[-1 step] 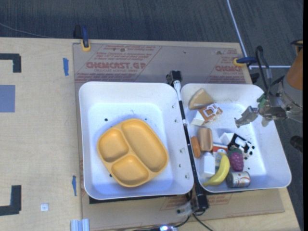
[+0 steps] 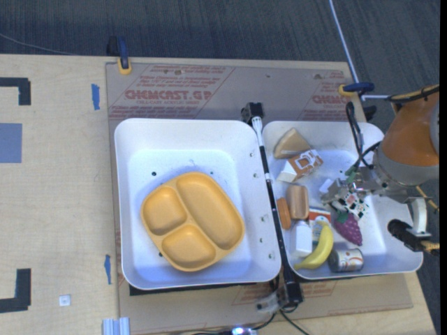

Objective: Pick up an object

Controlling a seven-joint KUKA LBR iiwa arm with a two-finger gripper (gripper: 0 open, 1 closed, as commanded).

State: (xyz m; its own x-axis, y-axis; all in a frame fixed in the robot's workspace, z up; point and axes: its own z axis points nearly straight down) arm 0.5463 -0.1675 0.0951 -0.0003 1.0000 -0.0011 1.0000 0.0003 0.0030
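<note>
Left bin (image 2: 133, 187): one yellow three-part tray (image 2: 192, 220). Right bin (image 2: 398, 257): banana (image 2: 318, 246), purple grapes (image 2: 349, 227), small can (image 2: 346, 259), bread wedge (image 2: 292, 143), hot dog (image 2: 298, 202), assorted small items. Gripper (image 2: 349, 197): over the right bin's centre beside the grapes; finger state cannot be told.

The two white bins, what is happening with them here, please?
A grey robot arm with an orange band reaches in from the right over the right bin. Its gripper is low among the clutter there, close to the purple grapes, a banana and a small can. I cannot see anything held between its fingers, so no object is clearly picked up yet. The left bin holds just a yellow divided plate.
</note>
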